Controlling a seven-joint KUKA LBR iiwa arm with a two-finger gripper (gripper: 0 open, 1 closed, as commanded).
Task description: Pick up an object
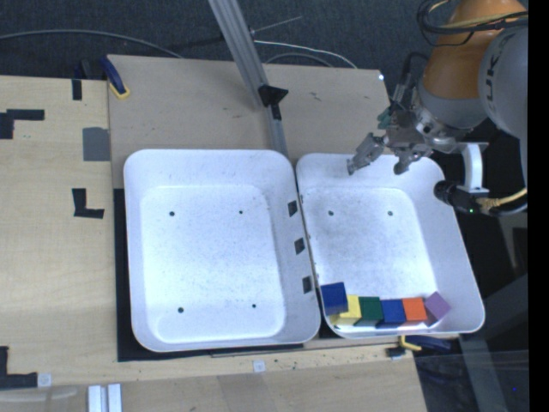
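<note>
- Approach step: gripper [378, 163] hovers at right bin's [446, 230] 12 o'clock rim, fingers apart, nothing between them
- Next: travel toward 6 o'clock, descend onto coloured blocks [382, 307]

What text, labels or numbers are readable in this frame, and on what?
"UK": partial dark letters on the grey arm housing at the right edge, cut off by the frame.
Nothing else is readable; no print shows on the bins or the coloured blocks.
</note>
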